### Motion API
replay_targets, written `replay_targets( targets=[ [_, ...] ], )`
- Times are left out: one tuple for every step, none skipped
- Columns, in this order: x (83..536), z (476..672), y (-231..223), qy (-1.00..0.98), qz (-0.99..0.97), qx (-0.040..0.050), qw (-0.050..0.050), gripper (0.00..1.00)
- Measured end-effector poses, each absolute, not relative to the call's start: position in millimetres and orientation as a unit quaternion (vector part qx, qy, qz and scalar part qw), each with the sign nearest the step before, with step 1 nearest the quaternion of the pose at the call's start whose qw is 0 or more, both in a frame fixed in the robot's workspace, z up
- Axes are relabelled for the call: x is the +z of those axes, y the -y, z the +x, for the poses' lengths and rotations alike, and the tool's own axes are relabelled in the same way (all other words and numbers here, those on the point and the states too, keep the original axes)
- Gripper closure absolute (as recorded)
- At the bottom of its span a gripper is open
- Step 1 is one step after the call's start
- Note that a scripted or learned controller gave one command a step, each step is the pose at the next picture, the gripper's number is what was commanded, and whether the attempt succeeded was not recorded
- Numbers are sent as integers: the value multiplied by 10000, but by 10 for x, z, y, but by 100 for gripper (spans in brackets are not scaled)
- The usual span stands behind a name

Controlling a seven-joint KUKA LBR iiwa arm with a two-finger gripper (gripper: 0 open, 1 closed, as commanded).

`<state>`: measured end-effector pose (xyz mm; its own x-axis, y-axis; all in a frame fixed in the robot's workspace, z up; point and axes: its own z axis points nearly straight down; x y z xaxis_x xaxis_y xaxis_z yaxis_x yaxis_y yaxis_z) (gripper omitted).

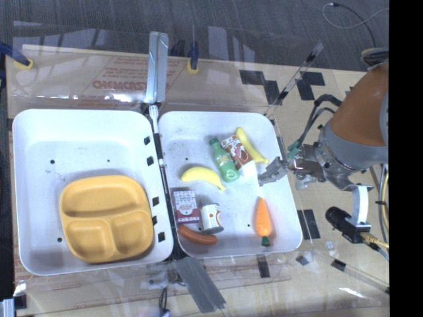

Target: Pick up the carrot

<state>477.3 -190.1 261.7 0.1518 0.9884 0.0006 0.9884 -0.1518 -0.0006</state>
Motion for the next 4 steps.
replay_targets(
  targets=[
    [1261, 4754, 2033, 6259, -7799, 13, 34, 0],
    [908, 4762, 2005, 5918, -8061, 12, 33, 0],
    [1001, 4760, 1996, 5939, -8045, 18, 55, 100],
    [1889, 4950, 1557, 6147, -7887, 3, 18, 100]
  ],
)
